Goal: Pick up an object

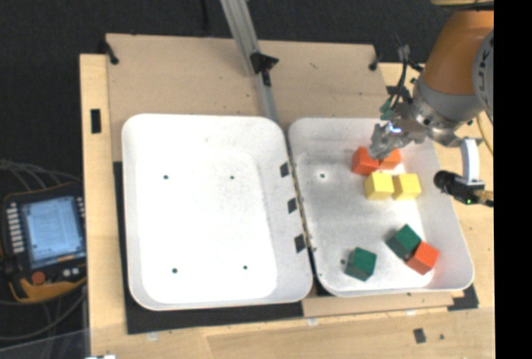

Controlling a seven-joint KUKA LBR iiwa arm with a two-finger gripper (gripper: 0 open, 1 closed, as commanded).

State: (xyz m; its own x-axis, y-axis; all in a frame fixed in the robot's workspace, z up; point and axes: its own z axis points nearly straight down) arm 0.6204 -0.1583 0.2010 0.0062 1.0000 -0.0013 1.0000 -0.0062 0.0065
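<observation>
My end effector (386,139) hangs low in the right bin (332,208), just over the orange block (366,160); its grip I cannot tell. Two yellow blocks (392,185) sit just below it, green blocks (382,252) farther down.

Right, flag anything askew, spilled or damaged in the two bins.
Nothing stands out. All the blocks sit inside the right bin: an orange block under the gripper, two yellow blocks side by side, and two green blocks plus another orange one lower down. No spills or damage.
</observation>
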